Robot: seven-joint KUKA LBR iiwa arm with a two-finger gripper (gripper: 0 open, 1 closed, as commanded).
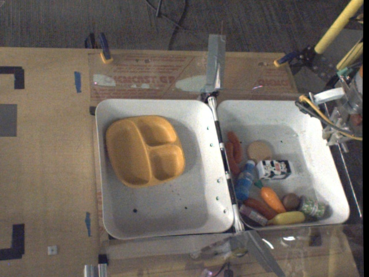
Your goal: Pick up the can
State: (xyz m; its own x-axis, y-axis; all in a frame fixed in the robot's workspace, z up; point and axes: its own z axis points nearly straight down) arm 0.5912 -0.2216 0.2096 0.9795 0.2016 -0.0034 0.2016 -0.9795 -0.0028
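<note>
The small green-labelled metal can (pixel 313 207) lies on its side in the near right corner of the right white bin (pixel 300 126), touching a yellow banana-shaped toy (pixel 286 217). The gripper (pixel 345 115) hangs over the bin's right rim; jaw state cannot be determined. Approach vertically, spanning the can's narrow width, clear of the bin wall.

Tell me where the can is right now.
The can lies in the right bin, in its near right corner, just right of the yellow banana and a small brown ball.
</note>
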